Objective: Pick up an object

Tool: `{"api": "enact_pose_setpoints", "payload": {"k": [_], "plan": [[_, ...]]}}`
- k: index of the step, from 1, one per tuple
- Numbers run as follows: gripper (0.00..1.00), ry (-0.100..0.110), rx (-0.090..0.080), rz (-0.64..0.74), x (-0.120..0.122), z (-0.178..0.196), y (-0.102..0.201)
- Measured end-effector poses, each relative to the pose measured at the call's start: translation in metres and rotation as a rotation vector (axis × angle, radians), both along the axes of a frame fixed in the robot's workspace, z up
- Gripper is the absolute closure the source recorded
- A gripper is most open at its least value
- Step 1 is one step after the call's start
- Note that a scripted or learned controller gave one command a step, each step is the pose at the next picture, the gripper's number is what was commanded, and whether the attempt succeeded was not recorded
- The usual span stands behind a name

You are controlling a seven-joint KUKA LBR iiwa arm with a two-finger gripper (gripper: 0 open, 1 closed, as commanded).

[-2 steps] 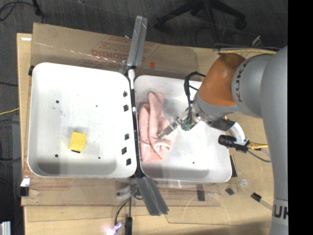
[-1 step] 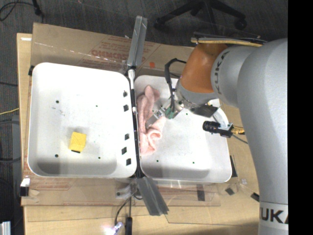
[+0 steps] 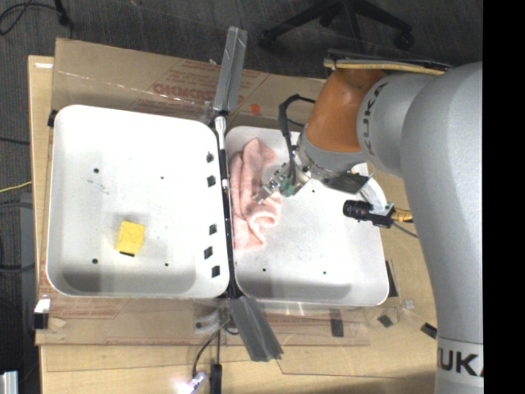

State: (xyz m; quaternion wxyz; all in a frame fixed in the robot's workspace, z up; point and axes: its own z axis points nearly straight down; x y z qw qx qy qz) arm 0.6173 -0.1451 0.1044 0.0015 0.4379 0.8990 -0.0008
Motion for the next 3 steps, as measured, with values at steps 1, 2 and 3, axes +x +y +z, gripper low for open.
{"api": "enact_pose_setpoints", "payload": {"k": [1, 2, 3], "plan": [[1.00, 0.001, 0.002, -0.175, 0.016, 0.114, 0.049], [0.00, 0.002, 0.002, -0.175, 0.015, 0.114, 0.049], [0.00, 0.001, 0.001, -0.073, 0.013, 0.020, 0.030]]}}
